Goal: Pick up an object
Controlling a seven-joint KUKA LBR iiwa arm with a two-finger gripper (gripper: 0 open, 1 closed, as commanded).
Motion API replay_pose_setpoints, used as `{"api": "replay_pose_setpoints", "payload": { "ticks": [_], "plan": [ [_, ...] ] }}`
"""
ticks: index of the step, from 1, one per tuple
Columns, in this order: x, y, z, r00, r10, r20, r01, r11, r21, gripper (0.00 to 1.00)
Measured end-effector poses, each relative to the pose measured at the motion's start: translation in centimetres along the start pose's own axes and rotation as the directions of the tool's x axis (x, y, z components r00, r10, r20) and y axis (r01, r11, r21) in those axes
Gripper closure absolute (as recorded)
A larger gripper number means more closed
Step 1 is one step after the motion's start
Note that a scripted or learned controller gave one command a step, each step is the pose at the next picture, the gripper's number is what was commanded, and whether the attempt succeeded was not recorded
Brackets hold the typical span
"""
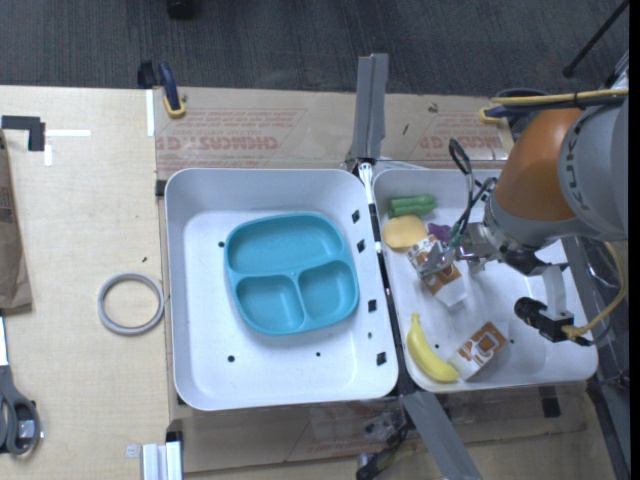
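While the grey arm's pincer (437,258) hangs low in the right white bin (560,368), seemingly closed around a small brown-and-white packet (441,272), the grasp step looks underway; next it needs a steady lift clear of the yellow banana (428,353)

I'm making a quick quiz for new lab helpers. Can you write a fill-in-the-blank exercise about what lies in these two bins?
1. The blue divided tray lies in the ____ bin.
2. The banana lies in the right bin, near its ____ edge.
3. The tray has ____ compartments.
4. The grey ring lies on the bench, to the ____ of both bins.

Missing words: left; front; three; left
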State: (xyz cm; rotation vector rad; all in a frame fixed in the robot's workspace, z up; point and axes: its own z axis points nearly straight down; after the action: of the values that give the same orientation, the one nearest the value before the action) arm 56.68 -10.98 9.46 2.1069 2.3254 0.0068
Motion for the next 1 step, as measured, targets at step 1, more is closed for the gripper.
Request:
{"api": "replay_pose_setpoints", "payload": {
  "ticks": [1],
  "plan": [
    [0.37, 4.22, 0.18, 0.922, -0.388, 0.001, 0.388, 0.922, 0.002, 0.00]
  ]
}}
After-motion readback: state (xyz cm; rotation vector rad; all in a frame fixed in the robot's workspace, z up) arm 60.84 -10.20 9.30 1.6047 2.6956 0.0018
